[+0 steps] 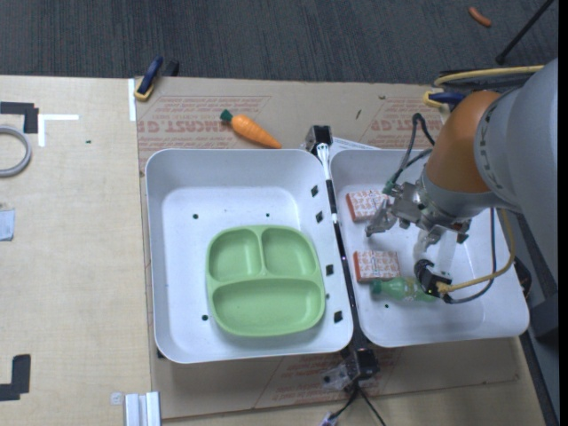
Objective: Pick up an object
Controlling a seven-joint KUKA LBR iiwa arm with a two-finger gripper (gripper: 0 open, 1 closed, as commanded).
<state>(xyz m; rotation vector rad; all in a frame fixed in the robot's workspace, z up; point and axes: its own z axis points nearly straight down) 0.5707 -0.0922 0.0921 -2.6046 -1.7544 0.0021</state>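
Green bottle (401,289) lies on its side in right bin (497,319), just beside lower red-patterned block (376,264); upper red-patterned block (365,204) near. Claw (413,227) hangs above them; apart or together, cannot tell

Place: robotics lab bench.
Signs: KUKA arm (524,140) over right bin (497,318); tape marks (34,118) well left of it; carpet (266,16) beyond it.

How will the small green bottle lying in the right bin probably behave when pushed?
The green bottle lies on its side and looks round, so it may roll. It seems translucent plastic, so probably light and slippery.
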